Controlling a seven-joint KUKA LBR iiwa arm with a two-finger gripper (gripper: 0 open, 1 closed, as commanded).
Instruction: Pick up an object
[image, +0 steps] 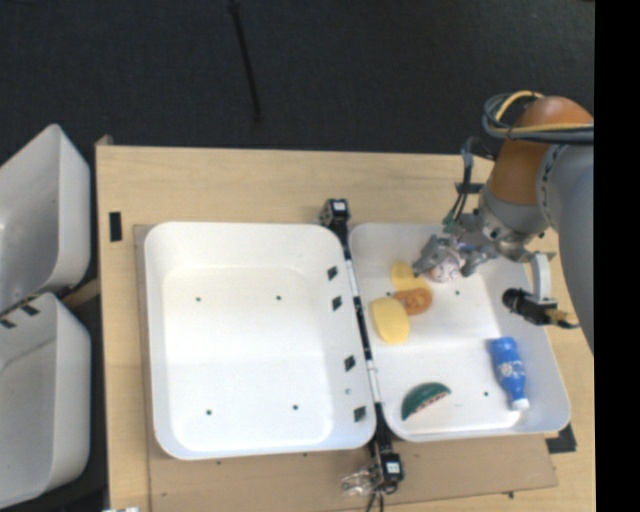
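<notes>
While jaws (443, 262) hover, left bin (165, 300) bare.

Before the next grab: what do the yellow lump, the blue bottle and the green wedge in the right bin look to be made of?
Yellow lump: matte, rounded, no glare, probably foam or soft plastic. Blue bottle: smooth plastic by the look, with a white cap and a pale label. Green wedge: dull dark green with a reddish edge, likely plastic or rubber toy food; too small to be sure.

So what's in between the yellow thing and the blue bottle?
In the camera view, just bare white bin floor lies between the yellow thing and the blue bottle.
</notes>
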